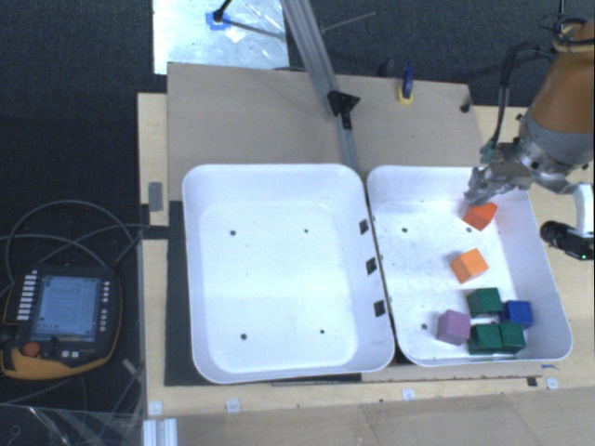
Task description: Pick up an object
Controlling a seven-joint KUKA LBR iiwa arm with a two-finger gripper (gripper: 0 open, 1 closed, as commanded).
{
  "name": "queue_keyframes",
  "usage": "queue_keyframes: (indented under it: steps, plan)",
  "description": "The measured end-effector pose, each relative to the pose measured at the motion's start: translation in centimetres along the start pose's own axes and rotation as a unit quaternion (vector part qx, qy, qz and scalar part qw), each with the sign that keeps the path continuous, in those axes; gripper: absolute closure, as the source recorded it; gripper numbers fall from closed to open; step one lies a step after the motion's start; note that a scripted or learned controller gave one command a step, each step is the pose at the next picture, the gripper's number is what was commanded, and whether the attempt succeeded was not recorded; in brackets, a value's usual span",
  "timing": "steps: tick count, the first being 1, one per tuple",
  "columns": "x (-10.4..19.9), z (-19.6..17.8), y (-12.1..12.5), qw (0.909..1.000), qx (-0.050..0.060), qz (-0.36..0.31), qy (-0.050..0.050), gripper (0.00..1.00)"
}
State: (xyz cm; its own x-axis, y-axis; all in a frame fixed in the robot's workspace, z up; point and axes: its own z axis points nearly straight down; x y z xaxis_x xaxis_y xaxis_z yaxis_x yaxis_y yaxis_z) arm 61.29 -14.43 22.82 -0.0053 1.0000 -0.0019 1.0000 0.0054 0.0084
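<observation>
My gripper (485,186) hangs over the far right part of the right bin (418,249). A red-orange block (480,216) sits directly under its tip, touching or nearly touching it; I cannot tell if it is gripped. An orange block (469,265) lies a little nearer the front. In the front right corner are a purple block (454,326), a dark green block (483,301), a blue block (517,313) and two more green blocks (484,339) close together.
The left bin (274,268) stands beside the right one, with small black clips on the shared rim. A slanted metal pole (311,40) crosses the back of the bench. A teach pendant (60,319) with cables lies on the floor at the left.
</observation>
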Motion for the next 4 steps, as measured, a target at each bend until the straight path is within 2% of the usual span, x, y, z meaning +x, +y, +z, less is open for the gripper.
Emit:
queue_keyframes:
  steps: [1, 4]
  plan:
    - [0.0, 1.6, 0.1, 1.0000, 0.004, 0.000, 0.000, 1.00]
    - [13.7, 0.1, -3.7, 1.0000, 0.003, -0.002, 0.002, 1.00]
